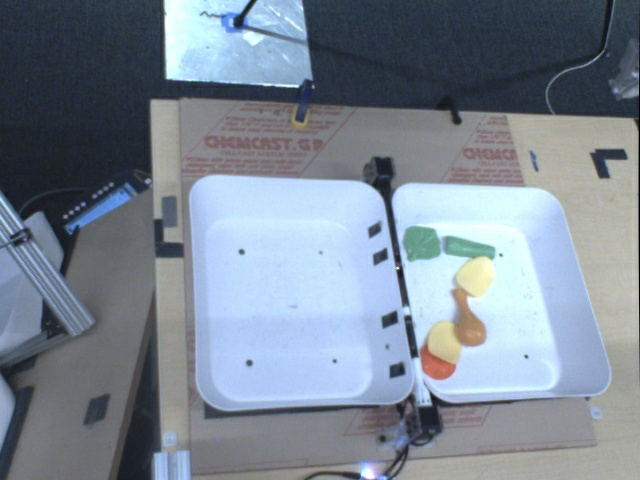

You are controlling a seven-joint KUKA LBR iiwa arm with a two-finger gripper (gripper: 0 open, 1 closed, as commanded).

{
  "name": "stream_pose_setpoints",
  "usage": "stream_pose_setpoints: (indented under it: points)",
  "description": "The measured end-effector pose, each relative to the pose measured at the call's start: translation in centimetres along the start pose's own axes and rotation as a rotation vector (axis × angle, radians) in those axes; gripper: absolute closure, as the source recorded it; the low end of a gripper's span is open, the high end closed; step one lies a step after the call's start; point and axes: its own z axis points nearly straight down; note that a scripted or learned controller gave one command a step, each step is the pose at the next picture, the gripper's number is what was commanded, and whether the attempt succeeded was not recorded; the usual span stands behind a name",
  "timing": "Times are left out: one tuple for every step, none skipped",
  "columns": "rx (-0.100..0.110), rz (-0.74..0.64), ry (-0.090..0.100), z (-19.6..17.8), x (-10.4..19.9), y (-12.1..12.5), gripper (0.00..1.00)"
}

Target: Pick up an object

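Lying in the right bin (560, 298), toward its inner wall, are all the candidates: a green leaf-like piece (421, 243), a darker green oblong piece (469, 248) just beside it, a pale yellow lump (476, 276), an orange-brown piece with a thin neck (468, 323), and a yellow piece (444, 342) resting partly over a red disc (437, 365). The left bin (290, 288) carries nothing to pick. Both bins sit on the worktop (170, 268).

The tool's state: cannot tell from this view.

Handling judgement: these look like small plastic toy foods, so probably light, stiff and rather smooth; slipping is the main risk, breakage unlikely. The pale yellow lump seems the best target. It stands clear on its right side and looks rounded enough to pinch across its middle. The orange-brown piece could be taken at its bulb end; the neck looks too thin. The yellow piece and red disc touch each other and lie close to the bin wall, so a grip there is likely crowded. The flat leaf-like piece may offer little height to close on.
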Motion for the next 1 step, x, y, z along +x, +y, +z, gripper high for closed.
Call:
stream_pose_setpoints:
  points:
    - [0.000, -0.001, 0.000, -3.99, 0.02, -0.50, 1.00]
